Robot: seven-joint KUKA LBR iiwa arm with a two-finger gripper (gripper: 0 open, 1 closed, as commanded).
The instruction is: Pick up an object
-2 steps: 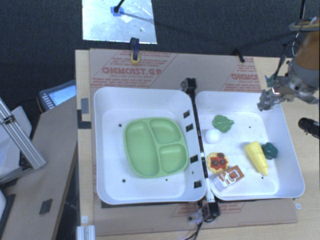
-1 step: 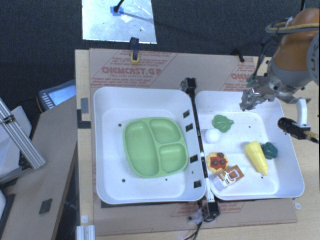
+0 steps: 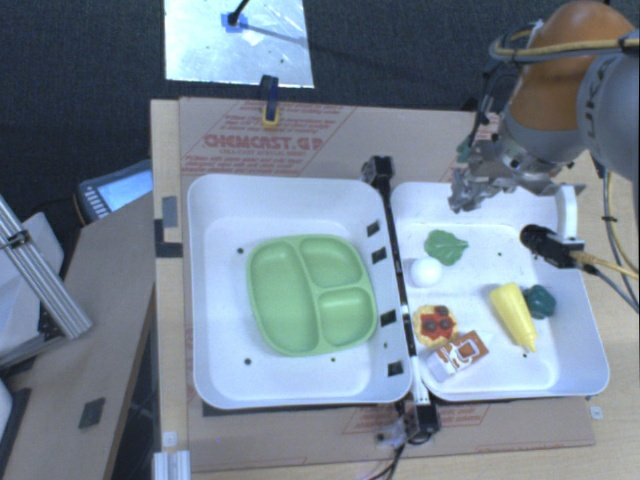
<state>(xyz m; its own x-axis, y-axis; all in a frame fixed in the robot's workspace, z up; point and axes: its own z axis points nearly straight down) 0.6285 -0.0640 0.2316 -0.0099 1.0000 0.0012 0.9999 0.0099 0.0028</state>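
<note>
Two white bins sat on the desk; at twelve o'clock of the right bin [image 3: 575, 368], jaws of unclear state hovered over a green leafy toy [image 3: 445, 246].

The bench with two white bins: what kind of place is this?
Probably a robotics lab test bench. An industrial arm hangs its gripper over the right bin of small toys, and a green tray lies in the left bin.

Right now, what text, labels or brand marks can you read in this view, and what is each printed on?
"CHEMCAST GP", in red, on the cardboard sheet behind the left bin.
More red print on the cardboard's front edge, below the bins: too blurred to read.
The small printed card in the right bin: markings too small to read.
</note>
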